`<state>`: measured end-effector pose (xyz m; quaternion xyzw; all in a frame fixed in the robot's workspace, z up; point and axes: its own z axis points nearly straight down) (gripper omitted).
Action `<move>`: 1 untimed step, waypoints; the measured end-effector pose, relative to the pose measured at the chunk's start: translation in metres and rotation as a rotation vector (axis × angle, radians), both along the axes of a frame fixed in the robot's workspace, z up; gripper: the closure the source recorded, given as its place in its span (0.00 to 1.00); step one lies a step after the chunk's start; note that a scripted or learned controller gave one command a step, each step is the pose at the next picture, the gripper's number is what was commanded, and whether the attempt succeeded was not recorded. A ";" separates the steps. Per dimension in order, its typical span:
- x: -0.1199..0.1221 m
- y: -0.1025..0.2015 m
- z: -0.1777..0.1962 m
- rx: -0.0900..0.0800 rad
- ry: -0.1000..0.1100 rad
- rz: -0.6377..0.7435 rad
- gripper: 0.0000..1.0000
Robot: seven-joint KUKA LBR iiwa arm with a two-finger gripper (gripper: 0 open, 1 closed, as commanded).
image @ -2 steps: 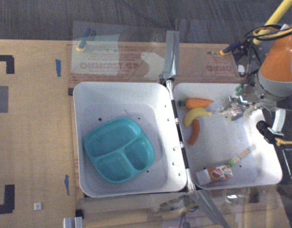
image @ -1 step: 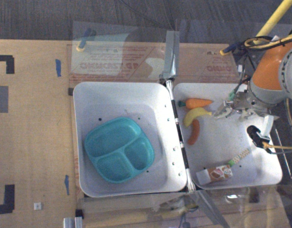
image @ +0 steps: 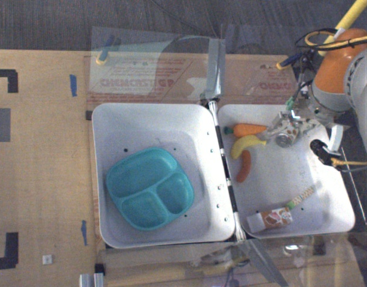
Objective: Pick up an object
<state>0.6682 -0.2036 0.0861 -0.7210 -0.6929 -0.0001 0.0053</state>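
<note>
Gripper (image: 285,130): over right bin (image: 327,220), just right of banana (image: 246,144); finger state cannot be told. Risk: banana, carrot (image: 250,128) and sausage (image: 244,165) crowd together; closing may nudge rather than grasp

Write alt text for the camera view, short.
The arm's tool hangs over the right bin, close to a banana, carrot, sausage and a tube. The left bin holds a teal divided plate.

You are looking at a robotics lab: the plywood desk (image: 40,178) carries black and blue tape markers (image: 73,85), two white bins (image: 153,115) are taped down under clear sheeting, cables (image: 177,17) trail over grey carpet, and toy food (image: 249,129) serves as test pieces
</note>
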 end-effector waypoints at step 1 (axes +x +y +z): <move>0.003 -0.001 0.013 -0.011 -0.013 0.003 1.00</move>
